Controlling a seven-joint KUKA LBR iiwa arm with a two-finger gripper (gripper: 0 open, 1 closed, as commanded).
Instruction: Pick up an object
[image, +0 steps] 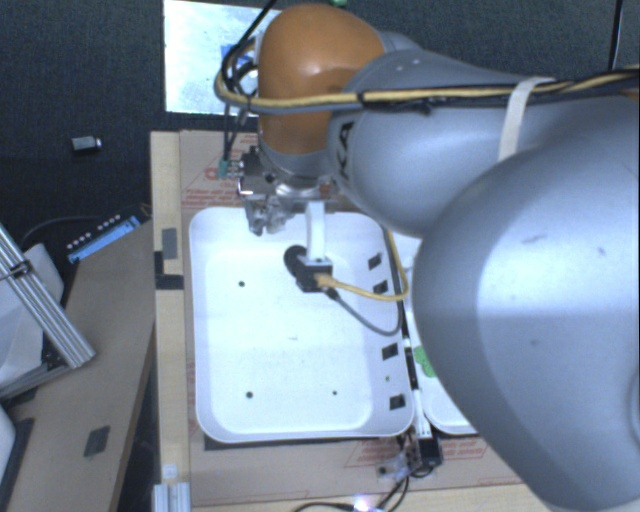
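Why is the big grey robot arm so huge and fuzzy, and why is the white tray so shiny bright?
In the camera view, the grey arm sits very close to the lens, so it looks giant and soft-edged; the white bin is brightly lit and almost washed out; a faint shadow falls under the end effector; the dark background stays dim.

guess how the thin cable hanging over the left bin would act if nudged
Probably floppy: the cable sags in a loose curve. Likely light, being thin. It seems tied to the arm, so it may swing back.
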